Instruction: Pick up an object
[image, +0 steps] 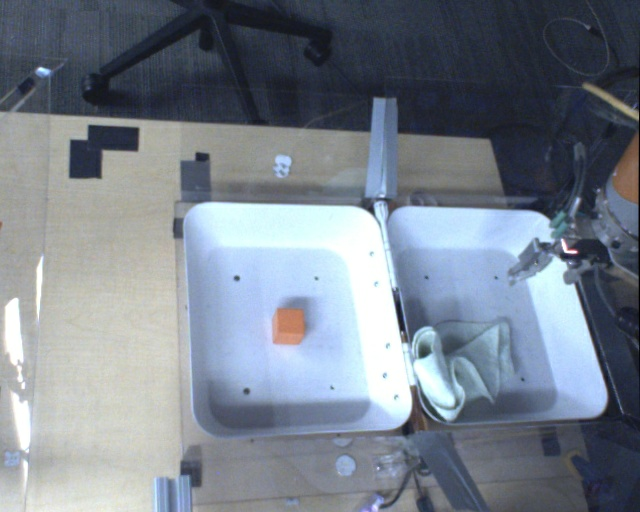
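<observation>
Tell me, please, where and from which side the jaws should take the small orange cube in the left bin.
Grip the small orange cube across two opposite flat sides, coming straight down from above. It sits flat on the floor of the left white bin, well away from the walls, so probably any pair of sides is free.

The arm (612, 215) is grey metal with an orange patch on its upper part, dark cables alongside, and a slim silvery tool (527, 262) with green and red flecks.
</observation>
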